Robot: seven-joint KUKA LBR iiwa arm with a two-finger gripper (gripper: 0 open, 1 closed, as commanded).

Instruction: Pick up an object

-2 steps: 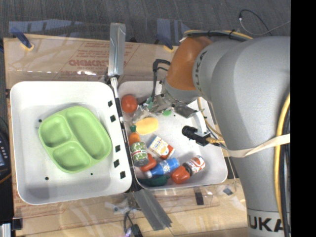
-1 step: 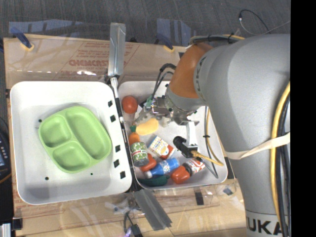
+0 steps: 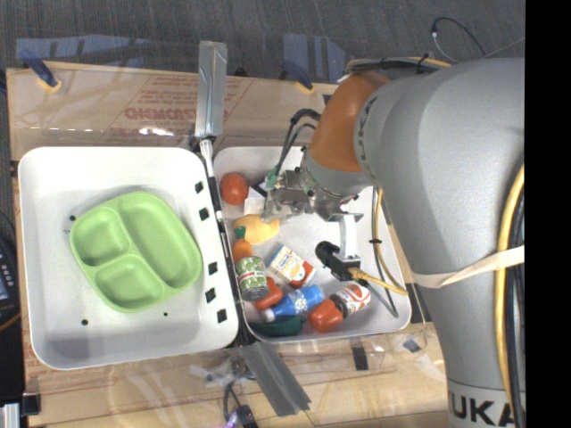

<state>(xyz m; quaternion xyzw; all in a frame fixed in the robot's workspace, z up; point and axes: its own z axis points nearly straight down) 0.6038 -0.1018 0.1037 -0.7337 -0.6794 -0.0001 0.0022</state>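
My gripper [image 3: 279,196] hangs low over the upper part of the right bin [image 3: 393,315], below the orange wrist band. Just left of it lies a red tomato [image 3: 234,188]. A yellow fruit [image 3: 256,229] rests right beneath it. Further toward the front are a small orange piece [image 3: 241,249], a green-labelled can [image 3: 252,277], a little white and orange carton [image 3: 291,265], a blue bottle [image 3: 300,301], a red can [image 3: 340,308] and a dark green item [image 3: 284,326]. I see nothing between the gripper and these things.
The left bin [image 3: 45,328] holds a green divided plate [image 3: 136,251]. A metal divider [image 3: 210,96] runs between the two bins. The big grey arm [image 3: 446,176] covers the right side of the right bin.
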